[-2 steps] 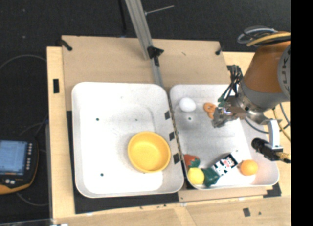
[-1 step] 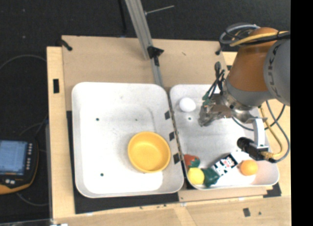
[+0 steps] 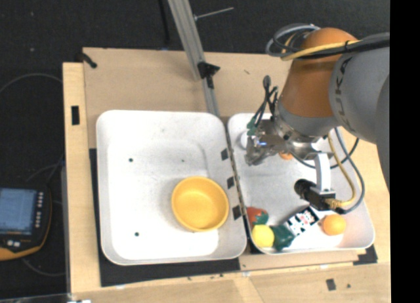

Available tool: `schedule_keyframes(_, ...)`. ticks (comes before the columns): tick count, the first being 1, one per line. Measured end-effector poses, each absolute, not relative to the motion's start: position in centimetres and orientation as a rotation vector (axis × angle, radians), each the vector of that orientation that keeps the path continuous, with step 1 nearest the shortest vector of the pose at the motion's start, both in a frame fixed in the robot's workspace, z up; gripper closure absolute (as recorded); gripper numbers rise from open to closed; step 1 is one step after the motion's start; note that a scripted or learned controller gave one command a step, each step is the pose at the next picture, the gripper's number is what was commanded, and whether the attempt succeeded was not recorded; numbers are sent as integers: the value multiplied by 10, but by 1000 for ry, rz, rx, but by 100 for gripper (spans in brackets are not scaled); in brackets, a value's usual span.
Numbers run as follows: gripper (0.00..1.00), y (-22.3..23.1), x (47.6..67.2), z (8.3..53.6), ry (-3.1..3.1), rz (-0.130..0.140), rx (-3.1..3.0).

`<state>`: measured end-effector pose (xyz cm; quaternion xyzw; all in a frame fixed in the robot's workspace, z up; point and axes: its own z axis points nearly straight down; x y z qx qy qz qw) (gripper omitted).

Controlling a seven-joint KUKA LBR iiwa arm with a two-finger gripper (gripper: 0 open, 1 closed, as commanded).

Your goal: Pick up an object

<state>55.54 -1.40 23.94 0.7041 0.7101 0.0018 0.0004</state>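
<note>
The gripper [image 3: 256,155] hangs over the right bin [image 3: 367,233], near its far left part; whether it is apart or together, I cannot tell; the yellow ball [image 3: 262,235] lies well nearer the camera, beside a red object [image 3: 256,216] and an orange ball [image 3: 333,224].

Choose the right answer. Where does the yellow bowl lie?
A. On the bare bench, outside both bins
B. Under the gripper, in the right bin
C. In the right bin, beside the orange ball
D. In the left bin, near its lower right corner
D. The yellow bowl rests on the floor of the left bin, toward its lower right corner, while the gripper is over the right bin.
</note>
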Motion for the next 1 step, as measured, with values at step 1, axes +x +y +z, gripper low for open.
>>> schedule_keyframes(1, 100, 39, 560, 248, 2230, 4, 2213)
